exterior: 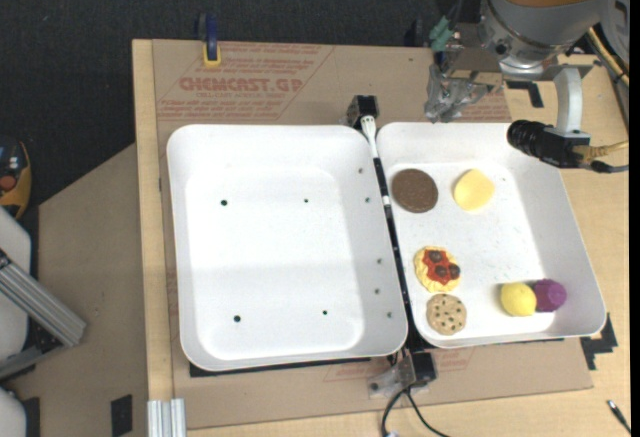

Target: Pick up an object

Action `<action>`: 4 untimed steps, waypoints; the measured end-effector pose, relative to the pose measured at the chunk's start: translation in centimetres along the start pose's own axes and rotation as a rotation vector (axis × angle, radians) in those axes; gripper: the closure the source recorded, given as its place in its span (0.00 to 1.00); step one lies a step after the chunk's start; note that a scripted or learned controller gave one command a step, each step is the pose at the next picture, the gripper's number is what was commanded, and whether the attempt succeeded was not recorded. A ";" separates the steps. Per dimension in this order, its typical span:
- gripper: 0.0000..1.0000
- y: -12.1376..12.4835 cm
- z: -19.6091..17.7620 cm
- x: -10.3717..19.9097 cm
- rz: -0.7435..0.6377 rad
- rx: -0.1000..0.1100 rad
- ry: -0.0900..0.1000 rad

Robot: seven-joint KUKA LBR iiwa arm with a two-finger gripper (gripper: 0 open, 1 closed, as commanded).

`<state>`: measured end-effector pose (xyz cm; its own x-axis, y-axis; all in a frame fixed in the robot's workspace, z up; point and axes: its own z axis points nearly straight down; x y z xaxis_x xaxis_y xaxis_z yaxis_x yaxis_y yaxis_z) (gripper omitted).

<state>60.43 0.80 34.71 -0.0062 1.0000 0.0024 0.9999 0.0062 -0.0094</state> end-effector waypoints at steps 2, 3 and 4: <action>1.00 -3.6 -19.5 2.6 0.003 -0.032 -0.001; 1.00 -10.1 -8.8 7.0 0.001 0.004 -0.002; 1.00 -12.7 -3.4 11.4 0.001 0.000 -0.003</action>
<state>47.72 12.10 38.26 -0.0055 1.0000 -0.0004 0.9999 0.0055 -0.0091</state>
